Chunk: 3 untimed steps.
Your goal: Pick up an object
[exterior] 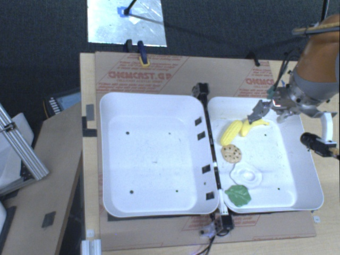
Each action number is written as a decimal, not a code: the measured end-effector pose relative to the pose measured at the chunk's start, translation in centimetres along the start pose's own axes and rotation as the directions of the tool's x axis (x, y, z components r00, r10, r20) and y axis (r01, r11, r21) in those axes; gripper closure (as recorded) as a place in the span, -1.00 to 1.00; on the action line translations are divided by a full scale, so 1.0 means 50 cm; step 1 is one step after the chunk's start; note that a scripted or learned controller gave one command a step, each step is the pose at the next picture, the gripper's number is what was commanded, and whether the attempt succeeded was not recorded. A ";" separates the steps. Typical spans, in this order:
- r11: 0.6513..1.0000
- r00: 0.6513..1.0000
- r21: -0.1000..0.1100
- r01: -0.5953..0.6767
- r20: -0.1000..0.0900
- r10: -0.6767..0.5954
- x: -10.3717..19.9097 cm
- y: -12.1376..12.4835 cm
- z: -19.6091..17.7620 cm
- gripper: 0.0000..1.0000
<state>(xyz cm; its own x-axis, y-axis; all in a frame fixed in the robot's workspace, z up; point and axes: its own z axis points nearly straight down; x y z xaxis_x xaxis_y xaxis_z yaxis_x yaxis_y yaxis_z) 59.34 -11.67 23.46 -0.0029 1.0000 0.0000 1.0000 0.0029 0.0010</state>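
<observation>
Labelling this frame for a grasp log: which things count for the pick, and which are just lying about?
For the pick:
gripper
banana
corn
cookie
fried egg
green leaf
right bin

Lying about:
left bin
foil sheet
clamps
cardboard

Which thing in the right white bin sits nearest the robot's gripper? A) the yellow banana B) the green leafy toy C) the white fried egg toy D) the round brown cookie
A: the yellow banana lies at the far end of the right white bin, just below the gripper, while the cookie, egg and green leaf lie farther toward the near edge.
</observation>
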 end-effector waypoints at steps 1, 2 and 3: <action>1.000 1.000 -0.003 0.002 0.000 -0.002 0.000 0.002 -0.022 1.00; 1.000 1.000 -0.006 0.009 -0.002 -0.009 0.133 0.023 -0.116 1.00; 1.000 1.000 -0.006 -0.014 0.006 0.014 -0.098 -0.090 -0.225 1.00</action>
<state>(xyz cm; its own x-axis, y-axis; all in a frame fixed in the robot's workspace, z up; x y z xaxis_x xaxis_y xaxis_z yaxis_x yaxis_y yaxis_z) 54.84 -16.59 34.68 0.0108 0.9999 -0.0064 0.9999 -0.0107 0.0071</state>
